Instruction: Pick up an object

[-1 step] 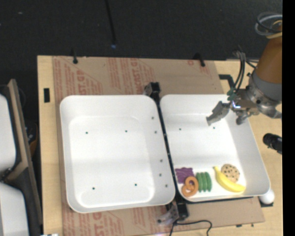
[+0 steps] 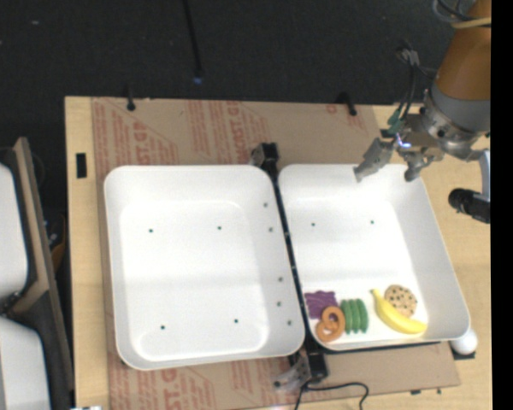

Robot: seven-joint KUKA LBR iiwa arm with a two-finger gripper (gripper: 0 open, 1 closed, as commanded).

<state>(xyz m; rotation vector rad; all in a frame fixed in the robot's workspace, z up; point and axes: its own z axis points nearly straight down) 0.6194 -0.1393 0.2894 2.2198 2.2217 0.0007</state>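
Jaws of the grey two-finger gripper [image 2: 385, 166] spread apart, nothing between them; they hang above the far edge of the right-hand shallow white plastic bin [image 2: 385, 254]. Candidate objects clustered along that bin's near wall, well apart from the jaws: curved yellow toy banana [image 2: 399, 317], brown speckled round cookie [image 2: 401, 297] touching it, green ridged piece [image 2: 355, 314], orange ring [image 2: 331, 323], purple lump [image 2: 321, 301]. Left-hand white bin [image 2: 188, 263] alongside. Judged step: approach, no target reached. Next move calls for travel toward the near wall, then descent over one piece.
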